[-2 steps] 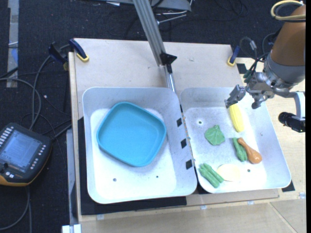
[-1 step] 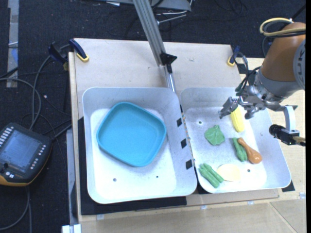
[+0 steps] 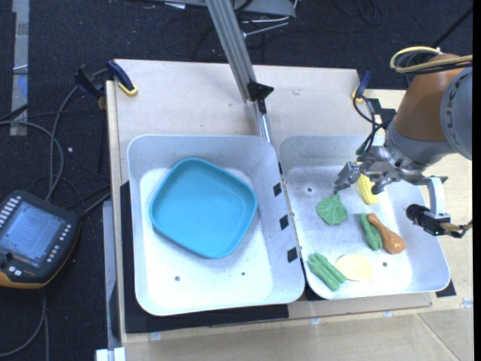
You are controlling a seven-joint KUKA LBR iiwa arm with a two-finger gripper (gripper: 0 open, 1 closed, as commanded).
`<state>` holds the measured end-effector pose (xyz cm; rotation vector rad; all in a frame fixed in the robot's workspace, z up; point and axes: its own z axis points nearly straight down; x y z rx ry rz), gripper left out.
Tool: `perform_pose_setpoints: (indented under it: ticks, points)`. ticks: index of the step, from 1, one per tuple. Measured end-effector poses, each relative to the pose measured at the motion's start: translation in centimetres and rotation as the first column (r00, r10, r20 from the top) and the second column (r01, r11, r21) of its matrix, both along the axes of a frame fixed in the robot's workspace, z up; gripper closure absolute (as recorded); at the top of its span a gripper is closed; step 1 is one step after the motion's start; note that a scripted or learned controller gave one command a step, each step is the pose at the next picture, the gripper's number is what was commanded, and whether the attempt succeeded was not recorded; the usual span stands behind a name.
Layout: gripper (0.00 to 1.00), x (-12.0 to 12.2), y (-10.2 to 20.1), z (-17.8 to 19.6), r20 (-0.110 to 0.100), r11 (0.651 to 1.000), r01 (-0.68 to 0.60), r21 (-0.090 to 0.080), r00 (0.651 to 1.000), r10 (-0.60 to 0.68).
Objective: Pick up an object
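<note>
My gripper [image 3: 360,182] hangs low over the back of the right bin [image 3: 421,277] with its fingers spread open. A small yellow piece [image 3: 368,193] lies on the bin floor just under the right finger [image 3: 375,184]; it is not clamped. A green leafy piece [image 3: 331,210] lies just below the left finger. Further forward are an orange carrot with a green top [image 3: 381,233], a green pod [image 3: 325,271] and a pale yellow disc [image 3: 355,267].
A blue square plate [image 3: 203,207] sits in the left bin [image 3: 150,292]. A slanted metal pole [image 3: 237,40] rises behind the divider between the bins. A teach pendant [image 3: 30,238] lies off the bench at left.
</note>
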<state>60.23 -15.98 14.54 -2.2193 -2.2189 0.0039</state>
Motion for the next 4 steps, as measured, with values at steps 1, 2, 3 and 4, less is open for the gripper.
perform_pose_setpoints:
  ticks: [1,2,3,4]
  points:
    - [1.0,0.1,0.0,1.3,0.004,1.0,0.0,-0.001,1.0,0.0]
    - [1.0,-0.6,0.6,6.5,0.008,1.0,-0.001,-0.001,1.0,0.001]
    - [1.0,-0.5,0.6,8.3,0.006,1.0,0.0,-0.001,1.0,0.0]
    - [1.0,-0.5,5.7,9.4,0.005,1.0,-0.005,0.0,1.0,0.005]
